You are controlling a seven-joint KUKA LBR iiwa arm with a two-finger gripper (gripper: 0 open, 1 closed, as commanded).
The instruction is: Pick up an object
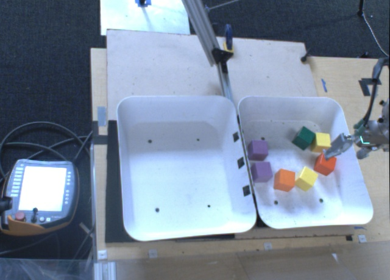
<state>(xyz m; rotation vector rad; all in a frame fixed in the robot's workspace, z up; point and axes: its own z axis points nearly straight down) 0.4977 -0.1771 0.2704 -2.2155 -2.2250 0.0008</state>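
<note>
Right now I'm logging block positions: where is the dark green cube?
In the camera view, the dark green cube lies in the right white bin, toward its far right part, touching the yellow cube on its right and up-left of the red cube.

On the worktop (164, 65) 2 bins sit side by side, the right bin (350, 211) holding 7 blocks (284, 179) clustered across its middle, the hand (334, 149) over the rightmost, while a pendant (38, 196) lies far left.

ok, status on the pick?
Pincer low over right bin, tips at red block; grasp unconfirmed. Yellow block and green block close behind; second yellow beside red.
</note>
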